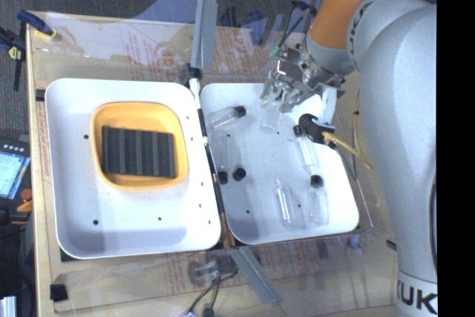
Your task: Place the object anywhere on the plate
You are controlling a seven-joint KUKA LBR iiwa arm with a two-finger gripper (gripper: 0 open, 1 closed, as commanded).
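We read the scene as a sorting set-up: the right bin (338,223) serves as the stock of things to pick, and the left bin (67,219) holds the target, a yellow plate (137,115) with a dark ribbed insert (139,151) at its centre. The clear plastic vials lie scattered on their sides in the right bin, which suits a grasp from above. One vial (226,117) lies at about ten o'clock in that bin, its black cap toward the arm; another (310,157) lies at three o'clock, and a pair (284,206) rests at five o'clock.

The gripper (282,94) hangs over the bin's twelve o'clock edge, near the upper vial but apart from it. We cannot tell how the gripper is set, and we see nothing held by it.

We judge that no vial has yet reached the plate, so the pick comes first.
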